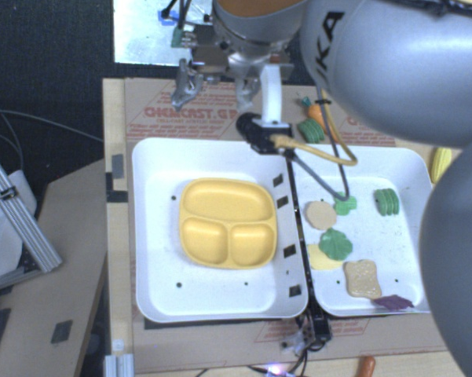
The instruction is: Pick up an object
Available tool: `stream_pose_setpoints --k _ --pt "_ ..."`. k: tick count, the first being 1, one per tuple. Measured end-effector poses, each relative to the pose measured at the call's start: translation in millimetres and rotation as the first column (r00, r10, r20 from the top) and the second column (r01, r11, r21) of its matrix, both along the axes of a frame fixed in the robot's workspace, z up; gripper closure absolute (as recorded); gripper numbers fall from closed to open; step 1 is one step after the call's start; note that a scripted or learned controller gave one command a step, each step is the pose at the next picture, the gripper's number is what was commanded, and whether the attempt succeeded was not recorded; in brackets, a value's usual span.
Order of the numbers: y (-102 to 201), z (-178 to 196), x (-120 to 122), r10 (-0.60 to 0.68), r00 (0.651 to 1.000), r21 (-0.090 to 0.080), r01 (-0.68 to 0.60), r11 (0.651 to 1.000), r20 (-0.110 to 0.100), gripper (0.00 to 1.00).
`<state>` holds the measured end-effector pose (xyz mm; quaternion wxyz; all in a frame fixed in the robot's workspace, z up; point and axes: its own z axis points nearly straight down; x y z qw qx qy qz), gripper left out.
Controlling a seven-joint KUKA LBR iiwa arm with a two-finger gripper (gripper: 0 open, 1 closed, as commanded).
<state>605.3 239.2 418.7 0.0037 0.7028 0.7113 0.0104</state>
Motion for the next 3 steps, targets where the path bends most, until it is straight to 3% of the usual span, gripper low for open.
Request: stream_pose_setpoints --k 1,2,3 --pt "-6 -195 -21 -0.012 0.999 -0.015 0.011 1.000 -0.035 0.00" --pt "-22 -206 -123 -0.011 1.000 -0.011 0.011 1.000 -0.028 0.00" --pt "-22 -193 -118 -0.013 1.000 -0.008 0.013 1.000 -0.019 1.00"
